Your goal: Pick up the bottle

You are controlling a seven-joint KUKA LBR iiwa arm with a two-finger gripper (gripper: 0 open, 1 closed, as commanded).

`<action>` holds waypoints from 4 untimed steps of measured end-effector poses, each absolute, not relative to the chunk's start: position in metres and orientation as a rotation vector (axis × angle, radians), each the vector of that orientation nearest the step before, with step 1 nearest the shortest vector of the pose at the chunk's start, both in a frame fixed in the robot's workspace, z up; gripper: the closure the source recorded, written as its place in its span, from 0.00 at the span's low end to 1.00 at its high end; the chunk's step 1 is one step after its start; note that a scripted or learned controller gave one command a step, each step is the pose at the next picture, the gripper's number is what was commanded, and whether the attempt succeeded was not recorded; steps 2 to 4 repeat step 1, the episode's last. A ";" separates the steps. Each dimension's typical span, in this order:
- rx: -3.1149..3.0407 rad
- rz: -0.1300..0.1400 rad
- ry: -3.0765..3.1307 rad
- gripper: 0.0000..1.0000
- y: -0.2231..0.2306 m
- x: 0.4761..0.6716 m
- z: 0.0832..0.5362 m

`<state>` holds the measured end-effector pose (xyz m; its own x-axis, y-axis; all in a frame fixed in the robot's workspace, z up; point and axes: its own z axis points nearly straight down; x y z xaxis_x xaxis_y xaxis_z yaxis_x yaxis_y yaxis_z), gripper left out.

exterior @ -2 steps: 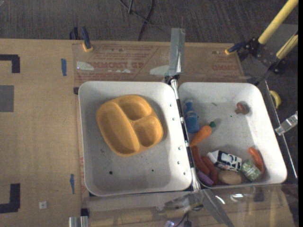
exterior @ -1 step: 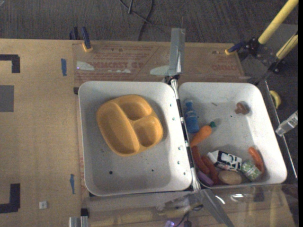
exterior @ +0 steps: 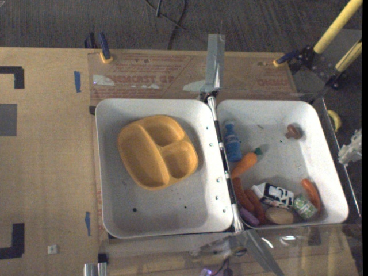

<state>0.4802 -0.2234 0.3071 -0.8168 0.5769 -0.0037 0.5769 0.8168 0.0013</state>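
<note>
Though blurry, bottle (blue) hugs bin's left wall.

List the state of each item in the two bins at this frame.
blue bottle: lying on its side by the right bin's left wall, not gripped
orange carrot: lying flat just below the bottle
yellow divided plate: right way up in the left bin
milk carton: tipped on its side
green can: lying among the clutter
brown piece: lying apart, near the far wall
</note>
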 end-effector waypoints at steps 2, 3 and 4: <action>1.356 0.001 2.835 1.00 -0.223 0.479 0.249; 1.356 0.001 2.835 1.00 -0.223 0.479 0.249; 1.356 0.001 2.835 1.00 -0.223 0.479 0.249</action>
